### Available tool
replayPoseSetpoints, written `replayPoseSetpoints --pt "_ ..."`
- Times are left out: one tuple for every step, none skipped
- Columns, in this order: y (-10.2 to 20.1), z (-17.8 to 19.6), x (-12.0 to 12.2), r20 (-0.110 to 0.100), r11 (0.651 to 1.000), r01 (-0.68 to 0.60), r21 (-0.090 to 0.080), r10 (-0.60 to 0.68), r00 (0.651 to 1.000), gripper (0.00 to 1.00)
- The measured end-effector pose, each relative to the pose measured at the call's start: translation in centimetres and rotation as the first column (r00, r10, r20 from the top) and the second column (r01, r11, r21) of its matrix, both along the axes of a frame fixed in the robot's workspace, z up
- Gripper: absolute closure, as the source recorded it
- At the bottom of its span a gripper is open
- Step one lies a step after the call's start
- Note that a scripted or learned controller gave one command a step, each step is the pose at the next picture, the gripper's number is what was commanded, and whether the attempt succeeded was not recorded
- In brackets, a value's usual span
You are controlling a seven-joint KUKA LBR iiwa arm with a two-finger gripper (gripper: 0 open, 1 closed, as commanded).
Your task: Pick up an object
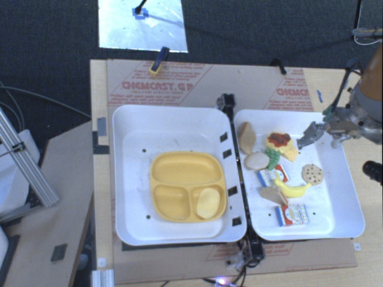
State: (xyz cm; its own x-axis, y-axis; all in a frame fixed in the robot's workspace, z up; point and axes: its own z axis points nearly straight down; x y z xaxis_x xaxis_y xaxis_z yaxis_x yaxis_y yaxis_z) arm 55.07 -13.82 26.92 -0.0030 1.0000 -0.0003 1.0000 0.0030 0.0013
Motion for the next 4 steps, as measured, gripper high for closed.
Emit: replayPoseSetpoints --pt "4.2 -15.5 -1.2 -0.014 1.0 -0.004 0.005 0.004 1.0 0.0" --pt "0.9 -18.2 -1.5 0.005 1.0 0.003 0.006 -0.003 1.0 0.0" --pt "3.2 -18.5 -4.0 -0.003 1.0 -0.001 0.002 0.001 1.0 0.0" --pt "3.0 -17.4 -3.7 0.004 1.0 0.003 -0.002 -0.003 1.0 1.0"
